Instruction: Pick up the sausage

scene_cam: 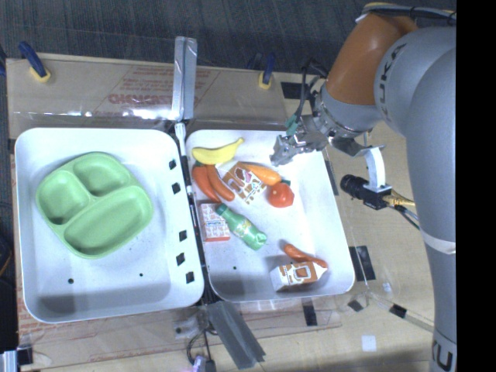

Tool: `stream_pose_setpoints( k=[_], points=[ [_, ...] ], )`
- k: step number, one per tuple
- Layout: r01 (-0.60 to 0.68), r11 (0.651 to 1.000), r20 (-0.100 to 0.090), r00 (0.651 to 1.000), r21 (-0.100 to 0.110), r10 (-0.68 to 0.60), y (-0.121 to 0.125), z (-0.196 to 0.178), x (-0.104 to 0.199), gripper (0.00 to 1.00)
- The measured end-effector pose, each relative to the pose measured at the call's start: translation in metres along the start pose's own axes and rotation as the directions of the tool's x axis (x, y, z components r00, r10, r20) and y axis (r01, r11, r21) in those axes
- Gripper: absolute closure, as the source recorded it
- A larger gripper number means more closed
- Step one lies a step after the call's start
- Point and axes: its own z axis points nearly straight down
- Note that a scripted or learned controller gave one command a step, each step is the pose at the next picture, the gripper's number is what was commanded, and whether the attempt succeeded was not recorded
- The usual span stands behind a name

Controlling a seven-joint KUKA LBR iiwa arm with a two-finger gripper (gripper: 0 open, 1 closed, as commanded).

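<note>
Two shallow white bins are seen side by side on the bench. In the left bin (31, 285) a green divided plate (94, 203) is placed, with three compartments.

In the right bin (333, 231) several toy foods are gathered. The sausage (211, 183), a pair of red-orange links, is found near the bin's left wall, just below a yellow banana (216, 153) and just beside a small carton (243, 183) with a brown and white print. A carrot (261, 173) is laid along the upper side of this carton, and a red tomato (281, 196) sits just beside the carrot's right end. Below the sausage a flat red and white packet (212, 222) is seen, and a green bottle (242, 227) lies tilted beside it. Near the lower right corner a second small carton (295, 274) is placed, with a small red chili pepper (303, 255) touching its upper edge.

The gripper (284, 149) is positioned over the upper right part of the right bin, above the carrot's end and well apart from the sausage. Nothing is seen between its fingers; whether they are apart or closed cannot be told.
</note>
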Motion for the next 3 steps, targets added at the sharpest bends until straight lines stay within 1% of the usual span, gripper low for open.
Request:
stream_pose_setpoints(
  k=[1,2,3],
  points=[
    [-0.036,0.999,0.0,0.999,0.0,0.036,0.037,-0.032,-0.007,1.0],
    [-0.102,0.995,-0.001,0.995,0.005,0.102,0.043,-0.014,-0.005,1.0],
    [-0.102,0.995,-0.001,0.995,0.005,0.102,0.043,-0.014,-0.004,0.0]
  ],
)
